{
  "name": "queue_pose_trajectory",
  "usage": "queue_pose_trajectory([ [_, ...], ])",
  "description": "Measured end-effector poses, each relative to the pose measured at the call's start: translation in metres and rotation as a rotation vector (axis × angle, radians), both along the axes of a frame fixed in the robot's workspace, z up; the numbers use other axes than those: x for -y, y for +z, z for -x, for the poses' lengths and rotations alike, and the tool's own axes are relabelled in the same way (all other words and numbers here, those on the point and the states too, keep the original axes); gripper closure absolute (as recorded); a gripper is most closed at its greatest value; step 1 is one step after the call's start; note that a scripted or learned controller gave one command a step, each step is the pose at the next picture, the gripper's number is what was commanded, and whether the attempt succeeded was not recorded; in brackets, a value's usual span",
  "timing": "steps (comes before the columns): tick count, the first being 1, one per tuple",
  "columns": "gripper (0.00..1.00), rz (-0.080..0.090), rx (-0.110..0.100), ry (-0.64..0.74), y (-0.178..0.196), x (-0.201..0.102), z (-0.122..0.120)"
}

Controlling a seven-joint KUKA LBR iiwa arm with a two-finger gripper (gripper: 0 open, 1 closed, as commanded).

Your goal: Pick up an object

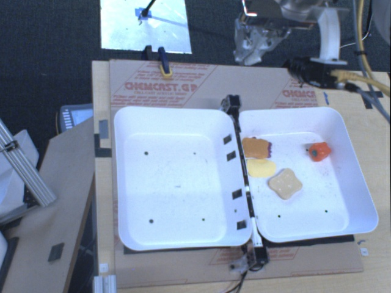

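Observation:
The right bin (pixel 342 215) holds several small objects. An orange slab with a purple edge (pixel 256 148) lies by its left wall. Just below that slab is a flat yellow piece (pixel 261 168), and a tan bread-shaped piece (pixel 285 184) lies lower right of it. A red-orange pepper-like object (pixel 318 151) sits towards the bin's right side. My gripper (pixel 251 46) hangs high above the bench's far edge, beyond the bins, and nothing shows between its fingers.
The left bin (pixel 131 221) stands beside the right one, joined by black clips (pixel 235 157) along the shared wall. A yellow and black clamp (pixel 164 61) grips the cardboard's far edge. Cables and a black fitting (pixel 317 73) lie at the far right.

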State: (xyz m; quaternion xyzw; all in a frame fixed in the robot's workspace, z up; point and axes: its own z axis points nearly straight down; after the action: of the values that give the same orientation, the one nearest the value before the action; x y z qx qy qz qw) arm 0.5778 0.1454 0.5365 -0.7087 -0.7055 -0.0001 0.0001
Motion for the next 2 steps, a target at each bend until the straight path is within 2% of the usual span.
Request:
queue_pose_trajectory([
  [1, 1.0, -0.002, 0.004, 0.012, -0.002, -0.06, -0.039],
  [2, 1.0, -0.001, 0.002, 0.011, -0.002, -0.09, -0.068],
])
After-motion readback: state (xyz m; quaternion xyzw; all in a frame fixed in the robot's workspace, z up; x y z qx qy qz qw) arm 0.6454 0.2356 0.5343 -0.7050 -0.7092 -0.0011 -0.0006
